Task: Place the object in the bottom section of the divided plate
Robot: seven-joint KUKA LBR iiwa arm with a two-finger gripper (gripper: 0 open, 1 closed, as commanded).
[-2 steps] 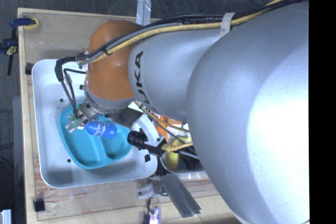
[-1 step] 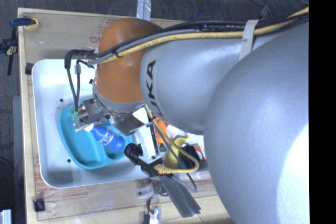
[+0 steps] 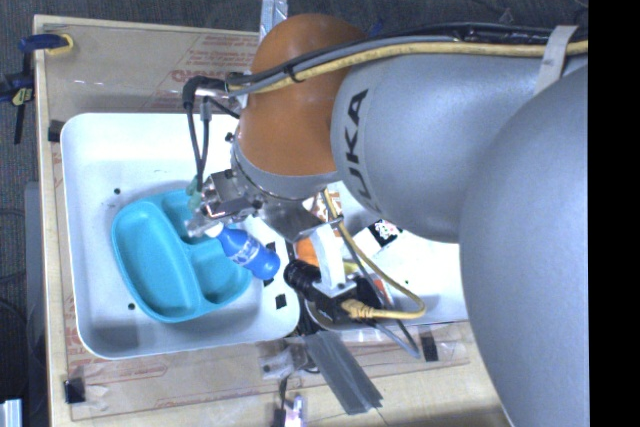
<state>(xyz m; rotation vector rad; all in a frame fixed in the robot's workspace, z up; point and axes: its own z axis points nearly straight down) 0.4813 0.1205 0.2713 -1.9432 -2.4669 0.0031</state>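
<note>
fingers (image 3: 215, 215): cannot tell if closed, wrist hides them | gripper (image 3: 222, 220): above divided plate (image 3: 160, 265) | blue bottle (image 3: 250, 253): at plate's right rim, likely mid-placement | white bin (image 3: 90, 175) holds plate

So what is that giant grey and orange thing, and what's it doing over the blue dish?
That big thing is a robot arm. It is grey with an orange band, and it reaches in from the right side of the picture. The picture is taken by a camera fixed up high, looking down at a slant on a bench. On the bench sits a shallow white bin, a bit like a tray with low walls. Inside it lies a blue divided plate, a dish split into sections, like a lunch tray. At the end of the arm is its claw, hanging right over the plate's edge. Next to the claw is a small blue and white object, which looks like a little bottle. I cannot tell whether the claw is really gripping it, because the arm hides that part. Wires dangle underneath.
</note>
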